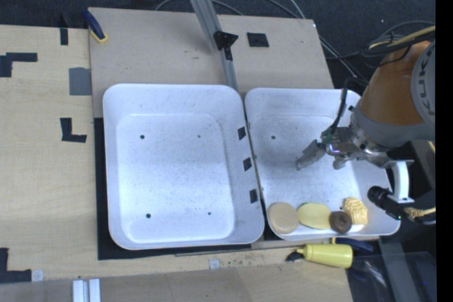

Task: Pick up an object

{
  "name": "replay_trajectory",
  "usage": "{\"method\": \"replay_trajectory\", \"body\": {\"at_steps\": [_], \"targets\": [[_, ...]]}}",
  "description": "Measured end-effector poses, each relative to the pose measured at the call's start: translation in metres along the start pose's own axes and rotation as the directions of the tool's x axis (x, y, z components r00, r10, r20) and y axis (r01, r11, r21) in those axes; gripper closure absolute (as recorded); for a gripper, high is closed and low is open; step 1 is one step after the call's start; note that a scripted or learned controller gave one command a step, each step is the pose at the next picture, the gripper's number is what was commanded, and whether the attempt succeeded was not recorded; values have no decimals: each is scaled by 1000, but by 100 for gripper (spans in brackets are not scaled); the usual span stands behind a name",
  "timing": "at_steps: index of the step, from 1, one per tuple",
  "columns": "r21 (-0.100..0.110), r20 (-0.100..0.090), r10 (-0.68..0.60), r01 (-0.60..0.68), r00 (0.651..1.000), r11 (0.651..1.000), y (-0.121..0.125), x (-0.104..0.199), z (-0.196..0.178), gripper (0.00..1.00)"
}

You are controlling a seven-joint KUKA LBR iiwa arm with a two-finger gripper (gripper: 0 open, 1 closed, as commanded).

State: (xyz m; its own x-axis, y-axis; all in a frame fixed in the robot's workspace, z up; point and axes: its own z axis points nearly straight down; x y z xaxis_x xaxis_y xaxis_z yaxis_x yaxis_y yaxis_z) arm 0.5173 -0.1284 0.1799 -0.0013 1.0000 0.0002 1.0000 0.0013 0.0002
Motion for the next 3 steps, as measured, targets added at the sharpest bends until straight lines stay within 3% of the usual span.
{"method": "replay_trajectory", "body": {"at_steps": [1,2,3], "targets": [[3,0,1,-1,1000,1000,-8,11,19,0],[-2,0,-1,1,1000,1000,-30,39,-19,0],[6,0,1,-1,1000,1000,-21,31,41,0]]}}
